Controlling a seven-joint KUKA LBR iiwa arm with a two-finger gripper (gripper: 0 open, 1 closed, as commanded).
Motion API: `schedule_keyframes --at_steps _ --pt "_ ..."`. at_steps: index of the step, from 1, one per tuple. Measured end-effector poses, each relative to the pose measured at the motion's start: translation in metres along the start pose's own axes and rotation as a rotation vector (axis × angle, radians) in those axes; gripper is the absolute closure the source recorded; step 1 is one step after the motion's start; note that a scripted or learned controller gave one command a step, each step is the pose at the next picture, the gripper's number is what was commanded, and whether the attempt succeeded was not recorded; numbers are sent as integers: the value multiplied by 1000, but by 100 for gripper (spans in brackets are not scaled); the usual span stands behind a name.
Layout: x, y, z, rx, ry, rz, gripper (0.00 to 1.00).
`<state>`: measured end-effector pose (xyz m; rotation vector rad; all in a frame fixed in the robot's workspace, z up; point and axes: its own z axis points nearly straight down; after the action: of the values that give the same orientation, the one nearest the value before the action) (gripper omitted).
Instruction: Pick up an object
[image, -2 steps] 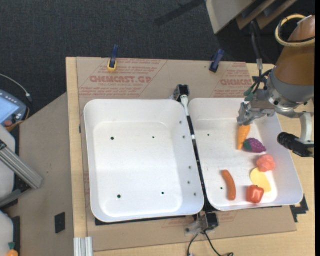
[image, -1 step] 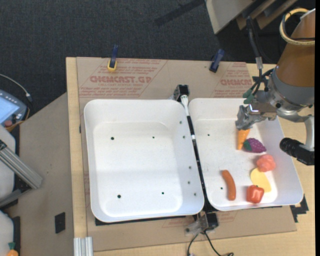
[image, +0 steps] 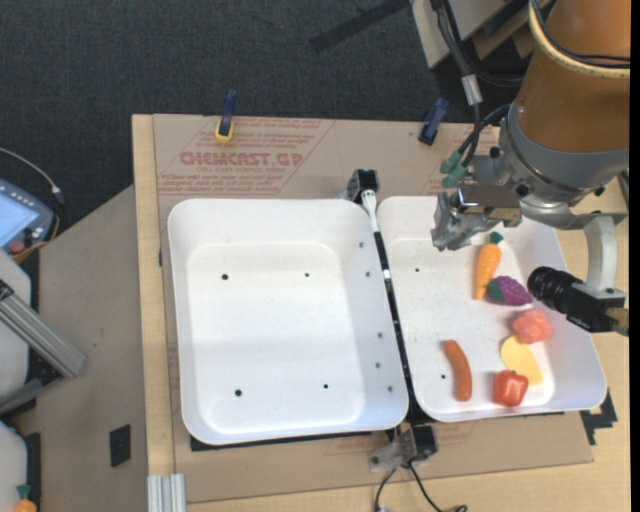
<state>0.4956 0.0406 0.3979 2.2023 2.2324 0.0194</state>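
Several toy foods lie in the right bin (image: 425, 300): an orange carrot (image: 486, 268), a purple bunch of grapes (image: 508, 290), a pink round piece (image: 532, 326), a yellow piece (image: 521, 358), a red pepper (image: 509, 387) and an orange-red sausage (image: 459, 369). My gripper (image: 452, 234) hangs over the back of the right bin, just left of the carrot's top end. Nothing shows between its fingers.
The left bin (image: 200, 300) sits beside the right one, a black strip (image: 385, 290) between them. A black cylindrical fixture (image: 570, 292) sticks in from the right over the grapes. Blue clamps (image: 228, 115) hold the cardboard base at the back.
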Motion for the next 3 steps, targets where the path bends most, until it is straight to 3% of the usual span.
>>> schedule_keyframes --at_steps 2,3 --pt "137 5 -88 6 -1 5 100" --pt "179 29 -139 5 -1 9 100"
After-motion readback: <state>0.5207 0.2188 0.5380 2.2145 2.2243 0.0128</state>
